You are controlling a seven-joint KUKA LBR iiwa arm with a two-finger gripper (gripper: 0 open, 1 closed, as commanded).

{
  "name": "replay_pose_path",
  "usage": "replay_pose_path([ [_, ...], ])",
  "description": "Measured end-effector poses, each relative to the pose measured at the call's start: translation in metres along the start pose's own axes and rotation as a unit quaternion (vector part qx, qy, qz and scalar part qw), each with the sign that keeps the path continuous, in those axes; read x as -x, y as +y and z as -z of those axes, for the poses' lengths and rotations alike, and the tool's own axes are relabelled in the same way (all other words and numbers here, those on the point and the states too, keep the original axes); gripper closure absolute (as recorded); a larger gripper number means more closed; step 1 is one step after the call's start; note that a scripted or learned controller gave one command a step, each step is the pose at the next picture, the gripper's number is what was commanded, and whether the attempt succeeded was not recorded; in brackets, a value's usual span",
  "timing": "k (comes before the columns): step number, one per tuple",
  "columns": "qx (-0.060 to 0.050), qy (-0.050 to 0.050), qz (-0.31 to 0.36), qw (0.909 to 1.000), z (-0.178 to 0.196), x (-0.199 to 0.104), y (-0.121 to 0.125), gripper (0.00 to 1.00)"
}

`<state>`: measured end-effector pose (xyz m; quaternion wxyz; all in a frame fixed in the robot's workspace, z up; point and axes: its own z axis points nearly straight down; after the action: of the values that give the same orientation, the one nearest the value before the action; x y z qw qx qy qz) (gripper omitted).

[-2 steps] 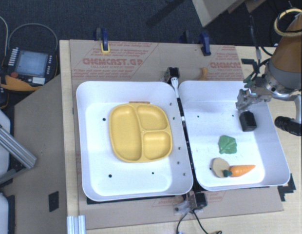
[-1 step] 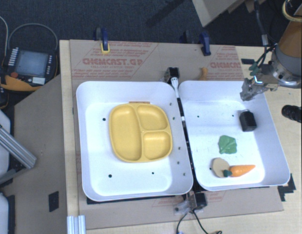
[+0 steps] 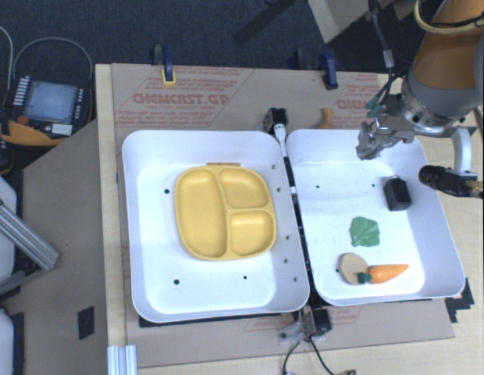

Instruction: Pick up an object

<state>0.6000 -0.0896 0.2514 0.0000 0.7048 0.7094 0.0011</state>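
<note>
The right bin (image 3: pixel 336 280) holds a small black block (image 3: pixel 396 194) near its right side, a green leafy piece (image 3: pixel 364 231) in the middle, and a tan round piece (image 3: pixel 352 268) touching an orange carrot (image 3: pixel 389 272) at the front. My gripper (image 3: pixel 372 142) hangs over the back part of the right bin, up and to the left of the black block, with nothing visibly between its fingers. The grey arm with its orange band (image 3: pixel 453 22) comes down from the upper right.
The left bin (image 3: pixel 148 209) holds a yellow divided plate (image 3: pixel 224 211). A black clip (image 3: pixel 275 119) sits at the back where the two bins meet. Blue clamps (image 3: pixel 167 61) pin the cardboard at the rear. A handheld pendant (image 3: pixel 48 104) lies far left.
</note>
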Motion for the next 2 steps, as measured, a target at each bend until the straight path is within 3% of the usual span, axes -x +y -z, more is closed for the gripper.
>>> replay_pose_path([
  [2,-0.003,0.000,-0.001,1.0000,-0.011,-0.100,-0.002,1.00],
])
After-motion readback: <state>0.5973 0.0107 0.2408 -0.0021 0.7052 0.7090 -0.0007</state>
